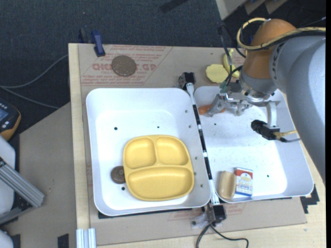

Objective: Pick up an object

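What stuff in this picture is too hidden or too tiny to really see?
- Gripper: the wrist above covers most of it in the camera view.
- Orange thing beside it: too small to name.
- Brown round object: partly tucked under the yellow divided plate.
- Small box: print too small to read.
- Yellow object behind the right bin: cables cross it.

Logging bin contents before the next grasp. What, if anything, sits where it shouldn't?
One thing: a yellow object lies on the bench beyond the right bin, outside its rim, near the end effector. The yellow divided plate sits flat in the left bin.
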### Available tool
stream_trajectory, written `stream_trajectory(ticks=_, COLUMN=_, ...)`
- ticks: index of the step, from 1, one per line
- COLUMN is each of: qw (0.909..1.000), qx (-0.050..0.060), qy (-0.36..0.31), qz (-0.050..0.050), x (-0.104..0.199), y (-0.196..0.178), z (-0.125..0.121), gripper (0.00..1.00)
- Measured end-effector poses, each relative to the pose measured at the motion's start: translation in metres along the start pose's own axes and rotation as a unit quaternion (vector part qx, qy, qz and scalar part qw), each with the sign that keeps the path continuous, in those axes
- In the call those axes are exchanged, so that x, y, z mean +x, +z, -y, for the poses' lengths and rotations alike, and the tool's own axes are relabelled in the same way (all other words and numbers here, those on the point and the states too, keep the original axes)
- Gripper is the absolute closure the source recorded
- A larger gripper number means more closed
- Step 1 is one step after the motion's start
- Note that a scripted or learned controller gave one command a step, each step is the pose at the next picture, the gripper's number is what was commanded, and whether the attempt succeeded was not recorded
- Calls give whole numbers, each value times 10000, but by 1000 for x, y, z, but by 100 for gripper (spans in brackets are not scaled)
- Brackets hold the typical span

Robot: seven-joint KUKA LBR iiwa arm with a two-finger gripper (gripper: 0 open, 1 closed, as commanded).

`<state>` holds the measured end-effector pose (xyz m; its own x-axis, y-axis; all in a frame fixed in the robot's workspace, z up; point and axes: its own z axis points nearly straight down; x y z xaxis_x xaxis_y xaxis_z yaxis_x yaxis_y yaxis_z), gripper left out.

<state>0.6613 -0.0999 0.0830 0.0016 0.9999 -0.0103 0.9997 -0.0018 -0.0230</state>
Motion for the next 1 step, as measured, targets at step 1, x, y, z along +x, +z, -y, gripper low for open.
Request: stream_trajectory(ticks=1, qw=10000, qx=1, qy=-2, qz=-18, x=-2, y=0, z=0, gripper=0)
